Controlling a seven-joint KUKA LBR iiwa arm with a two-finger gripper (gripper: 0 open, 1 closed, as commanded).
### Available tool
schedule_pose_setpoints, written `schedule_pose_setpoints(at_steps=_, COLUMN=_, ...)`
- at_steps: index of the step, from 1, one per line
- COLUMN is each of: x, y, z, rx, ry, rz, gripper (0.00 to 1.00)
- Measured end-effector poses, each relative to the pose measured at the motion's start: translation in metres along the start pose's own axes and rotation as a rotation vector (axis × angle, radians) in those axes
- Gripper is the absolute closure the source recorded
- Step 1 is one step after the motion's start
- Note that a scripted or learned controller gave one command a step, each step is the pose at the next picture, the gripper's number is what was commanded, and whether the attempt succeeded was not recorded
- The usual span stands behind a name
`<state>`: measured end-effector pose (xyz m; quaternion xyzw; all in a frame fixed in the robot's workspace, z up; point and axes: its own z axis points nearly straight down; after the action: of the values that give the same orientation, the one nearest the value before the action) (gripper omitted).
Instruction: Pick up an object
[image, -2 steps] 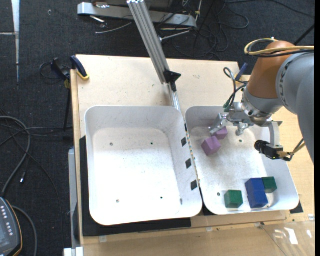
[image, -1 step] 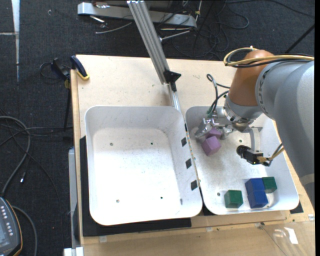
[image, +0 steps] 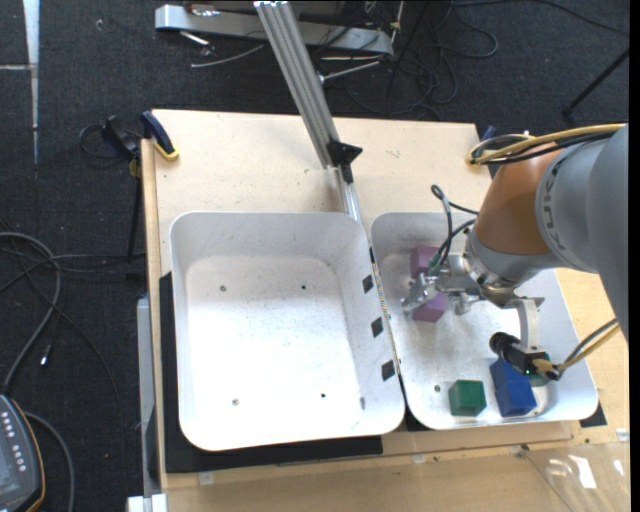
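A purple block (image: 430, 285) lay in the right bin (image: 570, 330), near that bin's far-left corner. It looked roughly cuboid with a matte lilac surface, its long axis running from the bin's far edge toward the near edge; no writing could be read on it. The gripper (image: 432, 292) sat over the block, touching or overlapping it, but how its jaws stood could not be told. A green cube (image: 466, 397) and a blue block (image: 513, 390) rested side by side near the bin's near edge.
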<state>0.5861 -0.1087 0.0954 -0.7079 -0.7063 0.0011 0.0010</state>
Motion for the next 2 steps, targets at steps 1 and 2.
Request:
schedule_pose_setpoints(at_steps=1, x=0.007, y=-0.029, z=0.000, rx=0.000, ry=0.001, rz=-0.001, gripper=0.00)
schedule_pose_setpoints(at_steps=2, x=0.007, y=0.020, z=0.000, rx=-0.007, ry=-0.001, rz=-0.006, gripper=0.00)
